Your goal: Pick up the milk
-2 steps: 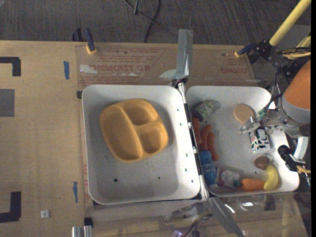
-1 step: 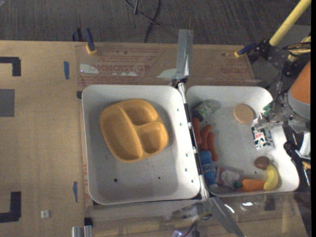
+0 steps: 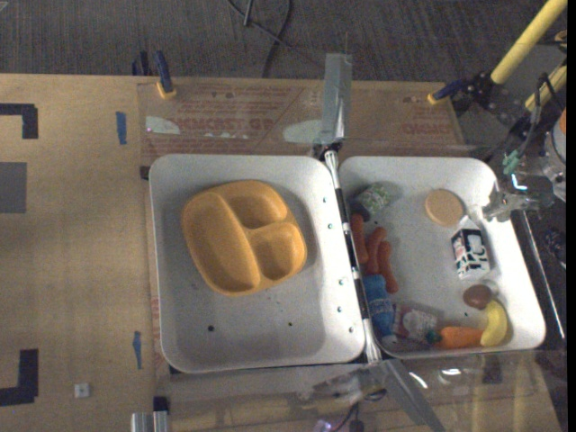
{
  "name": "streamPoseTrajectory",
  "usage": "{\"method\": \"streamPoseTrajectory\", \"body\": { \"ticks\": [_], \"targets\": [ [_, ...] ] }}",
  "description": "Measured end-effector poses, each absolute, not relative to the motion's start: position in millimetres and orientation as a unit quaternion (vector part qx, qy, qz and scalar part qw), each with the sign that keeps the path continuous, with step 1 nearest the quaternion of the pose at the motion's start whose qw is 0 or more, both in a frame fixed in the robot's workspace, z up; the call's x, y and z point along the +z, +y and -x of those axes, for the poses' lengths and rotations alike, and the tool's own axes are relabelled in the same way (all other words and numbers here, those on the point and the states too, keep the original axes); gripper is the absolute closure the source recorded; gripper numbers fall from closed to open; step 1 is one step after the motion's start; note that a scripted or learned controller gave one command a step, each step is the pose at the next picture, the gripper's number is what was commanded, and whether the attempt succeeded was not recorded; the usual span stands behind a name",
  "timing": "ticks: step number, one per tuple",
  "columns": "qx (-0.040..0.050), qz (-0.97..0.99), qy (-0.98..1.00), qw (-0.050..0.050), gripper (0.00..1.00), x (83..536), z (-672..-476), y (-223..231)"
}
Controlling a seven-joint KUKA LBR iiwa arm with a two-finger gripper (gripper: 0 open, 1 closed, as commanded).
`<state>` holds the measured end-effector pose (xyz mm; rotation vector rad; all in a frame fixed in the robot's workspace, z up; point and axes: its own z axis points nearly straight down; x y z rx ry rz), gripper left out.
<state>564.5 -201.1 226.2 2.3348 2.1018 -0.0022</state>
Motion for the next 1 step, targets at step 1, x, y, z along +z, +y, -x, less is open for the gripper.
{"method": "streamPoseTrajectory", "body": {
  "ticks": [1],
  "targets": [
    [-0.0009, -0.743, 0.669, 0.0, 0.0, 226.0, -564.4, -200.9]
  ]
}}
